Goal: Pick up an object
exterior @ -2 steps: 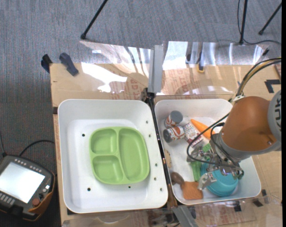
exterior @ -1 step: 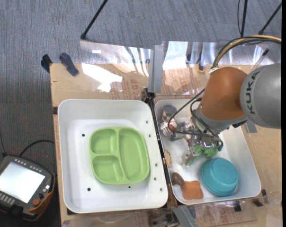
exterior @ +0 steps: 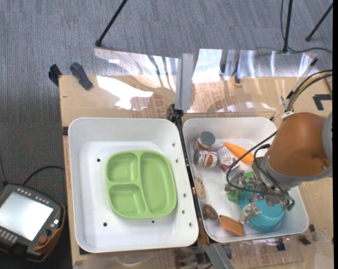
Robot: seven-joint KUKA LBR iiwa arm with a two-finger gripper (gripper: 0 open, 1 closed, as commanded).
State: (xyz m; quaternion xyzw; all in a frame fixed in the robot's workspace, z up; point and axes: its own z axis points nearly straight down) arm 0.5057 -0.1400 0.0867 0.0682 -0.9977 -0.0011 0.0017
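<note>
On the desk (exterior: 79,102) sit two white bins side by side, seen from above at a slant. The left bin (exterior: 85,150) holds one thing: a green tray (exterior: 141,184) with three compartments, lying flat near the bin's middle.

The right bin (exterior: 258,125) holds the clutter. Toward its 11 o'clock corner lie two small cans (exterior: 205,150), one just below the other, the upper with a grey lid. Just beside them, toward 3 o'clock, lies one carrot (exterior: 238,150), its tip pointing to 10 o'clock. At the bin's 7 o'clock lies one brown pebble-like piece (exterior: 210,210), and next to it, toward 4 o'clock, one flat orange block (exterior: 232,225). At 5 o'clock sits one teal bowl (exterior: 267,216). One green piece (exterior: 236,195) shows near the bin's middle, partly hidden, so what it is cannot be told.

The arm (exterior: 297,147) reaches in from 3 o'clock, its orange band over the bin's right half. The claw (exterior: 258,198) hangs low over the teal bowl's upper rim, with black cables looped about it. Whether its grip is apart or together cannot be told, and no thing can be seen between them.

Off the desk at 8 o'clock, one pendant (exterior: 23,220) with a pale screen lies on the grey carpet.
</note>
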